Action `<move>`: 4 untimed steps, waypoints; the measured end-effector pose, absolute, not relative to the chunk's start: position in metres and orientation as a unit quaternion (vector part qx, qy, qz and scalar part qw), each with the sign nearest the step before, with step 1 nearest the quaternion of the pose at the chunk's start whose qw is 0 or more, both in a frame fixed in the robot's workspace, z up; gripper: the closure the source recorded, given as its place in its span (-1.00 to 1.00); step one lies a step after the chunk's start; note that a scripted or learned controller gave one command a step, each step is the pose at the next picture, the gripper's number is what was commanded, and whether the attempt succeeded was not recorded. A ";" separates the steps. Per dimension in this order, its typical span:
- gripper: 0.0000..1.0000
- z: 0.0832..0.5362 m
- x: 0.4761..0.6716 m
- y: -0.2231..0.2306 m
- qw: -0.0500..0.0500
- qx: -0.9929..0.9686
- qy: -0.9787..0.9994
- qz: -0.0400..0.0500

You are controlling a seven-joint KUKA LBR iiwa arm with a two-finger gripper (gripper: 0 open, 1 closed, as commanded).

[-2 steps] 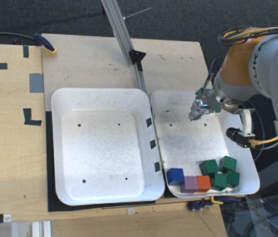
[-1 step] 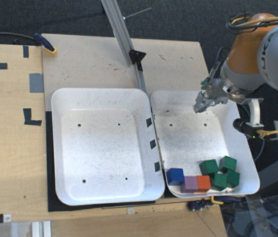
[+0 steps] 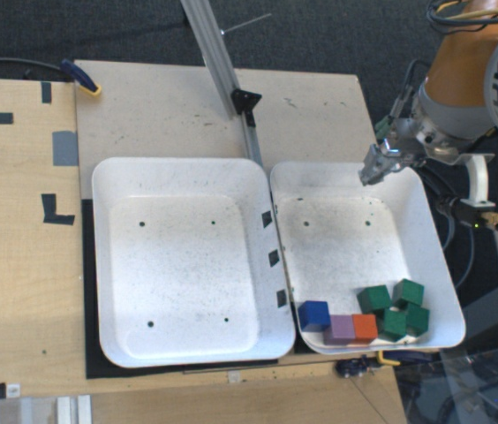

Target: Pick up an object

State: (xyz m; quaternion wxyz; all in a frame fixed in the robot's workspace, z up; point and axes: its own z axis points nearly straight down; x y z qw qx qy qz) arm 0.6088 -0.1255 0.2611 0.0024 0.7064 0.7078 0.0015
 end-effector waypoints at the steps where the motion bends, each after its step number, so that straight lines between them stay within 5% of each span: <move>1: 1.00 0.246 0.590 -0.078 -0.001 0.705 0.709 -0.001; 4: 1.00 0.240 0.537 0.073 -0.002 0.704 0.710 0.000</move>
